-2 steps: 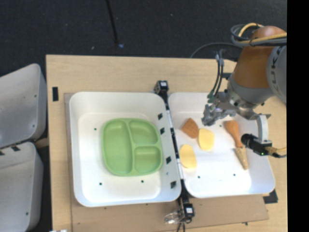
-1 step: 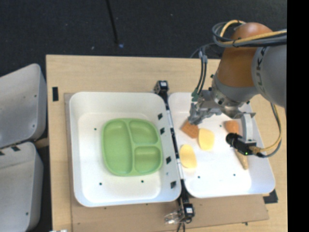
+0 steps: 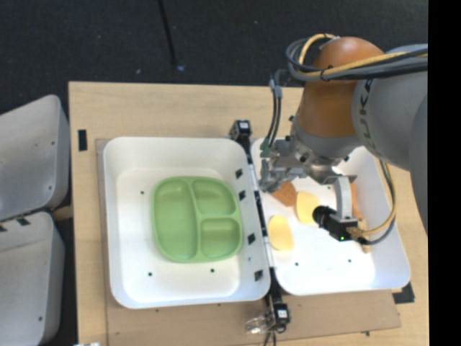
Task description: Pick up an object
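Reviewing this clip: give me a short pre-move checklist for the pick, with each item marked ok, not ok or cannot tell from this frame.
1. Candidate objects lie in the right bin: ok. A yellow piece, a second yellow piece and an orange piece are there.
2. Gripper is over the right bin, near the orange piece: ok.
3. Something held between the fingers: cannot tell, the wrist hides them.
4. Yellow piece by the divider has room for the fingers: not ok, it lies close against the bin wall.
5. Green divided plate in the left bin is out of the way: ok.
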